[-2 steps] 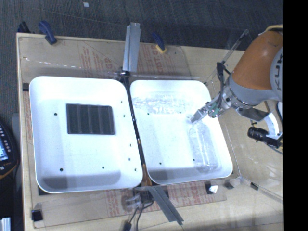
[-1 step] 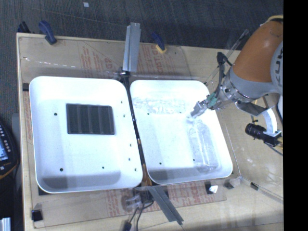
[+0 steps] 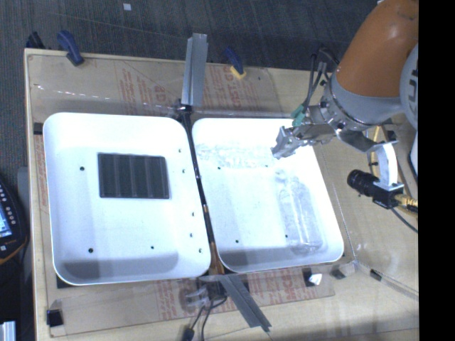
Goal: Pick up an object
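A clear plastic bottle [image 3: 298, 215] lies lengthwise along the right side of the right bin [image 3: 242, 258]. Near that bin's far edge lies a patch of clear, crinkled material [image 3: 227, 155]. A dark grey ribbed rectangular block [image 3: 134, 176] lies flat in the left bin [image 3: 71, 261]. My gripper [image 3: 283, 146] hangs over the far right part of the right bin, just beyond the bottle's far end and to the right of the crinkled material. Nothing is visibly held in it.
A grey metal bar [image 3: 194, 69] stands behind the seam between the bins, and another [image 3: 242, 307] lies in front of it. Blue clamps [image 3: 70, 47] grip the bench's far edge. A dark device [image 3: 8, 219] sits at the left edge.
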Robot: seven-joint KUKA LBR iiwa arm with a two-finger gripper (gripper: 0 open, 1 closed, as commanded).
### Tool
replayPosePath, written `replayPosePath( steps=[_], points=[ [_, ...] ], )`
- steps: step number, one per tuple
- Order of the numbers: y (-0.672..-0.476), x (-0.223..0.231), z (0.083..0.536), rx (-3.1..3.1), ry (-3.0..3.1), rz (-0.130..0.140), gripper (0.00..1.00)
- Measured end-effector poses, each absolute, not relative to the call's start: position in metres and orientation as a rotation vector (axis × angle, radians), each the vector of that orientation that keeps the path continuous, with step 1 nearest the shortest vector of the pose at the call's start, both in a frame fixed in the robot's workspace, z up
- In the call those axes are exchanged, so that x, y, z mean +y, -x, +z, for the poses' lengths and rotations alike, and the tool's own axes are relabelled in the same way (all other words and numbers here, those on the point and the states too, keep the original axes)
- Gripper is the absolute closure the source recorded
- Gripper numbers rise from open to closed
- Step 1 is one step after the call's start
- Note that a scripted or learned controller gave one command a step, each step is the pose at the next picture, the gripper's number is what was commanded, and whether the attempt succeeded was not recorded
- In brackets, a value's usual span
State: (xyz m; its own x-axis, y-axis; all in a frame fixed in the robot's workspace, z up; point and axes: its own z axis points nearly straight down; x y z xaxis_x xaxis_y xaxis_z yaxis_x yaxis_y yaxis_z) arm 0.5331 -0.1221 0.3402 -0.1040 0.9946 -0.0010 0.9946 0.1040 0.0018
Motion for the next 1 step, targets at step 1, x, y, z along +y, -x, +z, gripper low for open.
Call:
replayPosePath(
  steps=[1],
  points=[
    [-0.5184, -0.0719, 0.3160, 2.205, -2.240, -0.002, 1.00]
  ],
)
